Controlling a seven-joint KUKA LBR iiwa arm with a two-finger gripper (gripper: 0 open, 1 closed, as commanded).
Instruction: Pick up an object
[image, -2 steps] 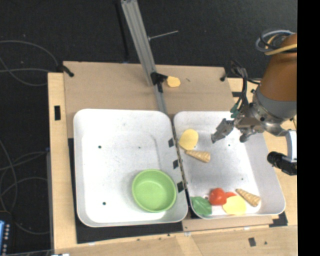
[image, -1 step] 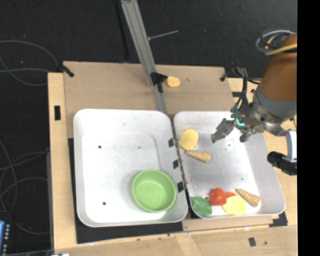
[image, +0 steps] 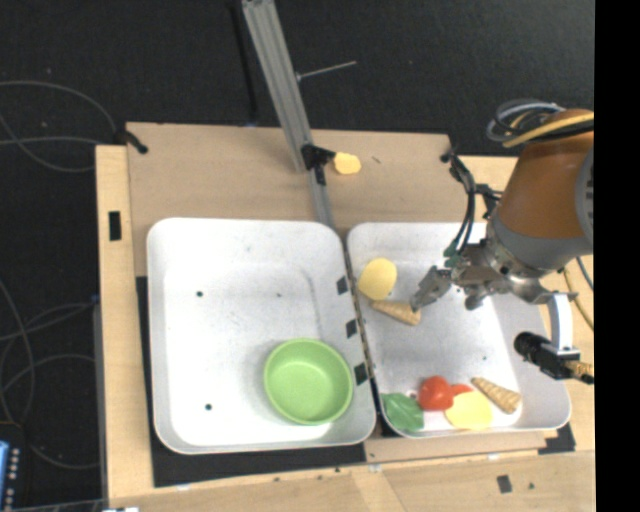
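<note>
In the right bin (image: 455, 240), a round yellow fruit (image: 378, 278) lies by the left wall, with a tan waffle cone (image: 398, 313) just below it. My gripper (image: 451, 292) hangs over the middle of this bin, to the right of the cone. It is open, with nothing between its fingers, and its left finger (image: 431, 289) is close to the cone's right end. Along the bin's front edge lie a green piece (image: 403, 410), a red fruit (image: 435, 393), a yellow piece (image: 470, 410) and a second cone (image: 497, 394).
The left bin (image: 200, 260) holds a green bowl (image: 308, 380) near its front right corner. A small yellow object (image: 347, 163) lies on the bench behind the bins, beside a slanted metal post (image: 285, 90). Cables run down the arm (image: 545, 200) at the right.
</note>
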